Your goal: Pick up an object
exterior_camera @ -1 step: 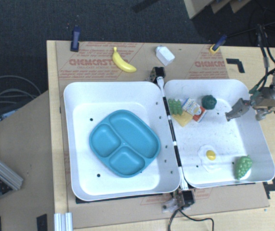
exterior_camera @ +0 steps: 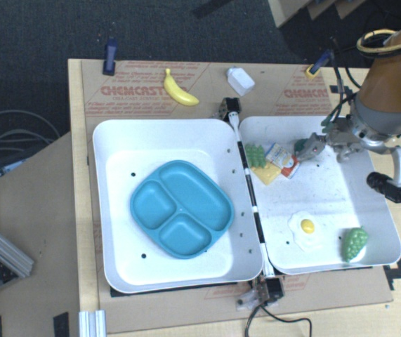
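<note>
The grey arm with its orange band (exterior_camera: 390, 83) reaches into the right-hand shallow white bin (exterior_camera: 369, 188) from the right, and its two-finger pincer (exterior_camera: 311, 147) sits low over the bin's upper part. How wide the pincer stands cannot be told from this slant, and nothing can be seen in its hold.

Just beside the pincer, toward the divider between the bins, lies a small heap: a green knobbly plastic toy (exterior_camera: 255, 156), a yellow wedge-shaped toy (exterior_camera: 265, 173), and a small packet printed in red, white and blue (exterior_camera: 282, 159), all touching or overlapping. These are the nearest candidates. They look like light, hollow play food, stiff enough not to crush, but smooth and prone to slide or squirt out of a pinch; the packet looks flat and hard to get under. The green toy's bumpy sides probably offer the surest purchase, taken across its narrow width.

Well below the pincer, near the bin's front edge, a white-and-yellow fried-egg toy (exterior_camera: 306, 229) lies flat, a poor grip; beside it a green bunch-of-grapes toy (exterior_camera: 355, 243) stands clear of neighbours and should suit a squeeze across its middle.

Far across from the pincer, the left-hand white bin (exterior_camera: 116, 188) holds a blue sectioned plastic plate (exterior_camera: 180, 207).
</note>
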### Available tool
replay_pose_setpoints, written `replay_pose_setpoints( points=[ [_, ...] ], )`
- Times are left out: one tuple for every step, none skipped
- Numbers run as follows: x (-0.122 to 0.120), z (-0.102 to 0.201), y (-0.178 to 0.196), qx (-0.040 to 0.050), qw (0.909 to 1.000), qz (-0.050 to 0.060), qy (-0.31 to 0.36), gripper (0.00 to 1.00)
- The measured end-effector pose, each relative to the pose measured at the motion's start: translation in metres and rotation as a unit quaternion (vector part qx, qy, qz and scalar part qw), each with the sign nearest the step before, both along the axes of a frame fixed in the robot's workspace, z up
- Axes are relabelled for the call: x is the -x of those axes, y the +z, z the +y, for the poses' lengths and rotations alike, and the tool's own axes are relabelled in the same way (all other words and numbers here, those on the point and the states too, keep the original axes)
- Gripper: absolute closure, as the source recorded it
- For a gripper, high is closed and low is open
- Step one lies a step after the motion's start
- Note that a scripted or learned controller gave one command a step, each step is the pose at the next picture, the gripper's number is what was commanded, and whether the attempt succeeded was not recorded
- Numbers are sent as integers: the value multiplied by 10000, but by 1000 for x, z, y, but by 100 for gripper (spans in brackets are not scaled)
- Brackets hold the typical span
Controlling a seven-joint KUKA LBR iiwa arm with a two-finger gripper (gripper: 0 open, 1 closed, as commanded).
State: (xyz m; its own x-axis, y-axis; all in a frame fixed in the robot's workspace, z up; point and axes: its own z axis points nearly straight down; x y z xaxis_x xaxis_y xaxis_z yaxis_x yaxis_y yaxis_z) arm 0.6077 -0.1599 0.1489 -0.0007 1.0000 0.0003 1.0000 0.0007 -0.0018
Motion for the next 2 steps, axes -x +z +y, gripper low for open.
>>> replay_pose_setpoints(
  points=[
    [-37,20,-60,4,10000,-32,2,0],
    [-61,4,-60,3,10000,-43,6,0]
  ],
)
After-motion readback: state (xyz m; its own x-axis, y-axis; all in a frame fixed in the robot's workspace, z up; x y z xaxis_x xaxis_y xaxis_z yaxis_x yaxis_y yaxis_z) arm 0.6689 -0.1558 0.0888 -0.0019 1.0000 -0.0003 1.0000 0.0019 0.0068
